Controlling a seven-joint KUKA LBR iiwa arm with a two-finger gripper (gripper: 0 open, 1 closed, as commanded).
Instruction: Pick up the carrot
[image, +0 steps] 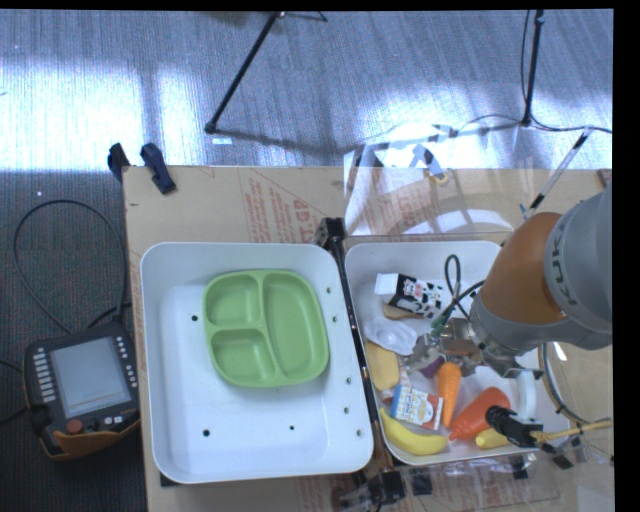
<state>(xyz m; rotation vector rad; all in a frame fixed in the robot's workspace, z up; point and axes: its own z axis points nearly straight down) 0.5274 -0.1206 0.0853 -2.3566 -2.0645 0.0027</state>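
My gripper (447, 347) hung just above the small orange plastic carrot (449, 390), in the right white bin (470, 248) near the tabletop's front edge. Carrot's long axis ran front-to-back, directly below me. Finger state: could not tell.

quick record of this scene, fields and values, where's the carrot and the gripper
carrot: right bin, lying among the other toys
gripper: just above the carrot's top end
left bin: holds a green divided plate
right bin: also holds a banana, a small carton and a cow-print toy
arm: reaches in from the right
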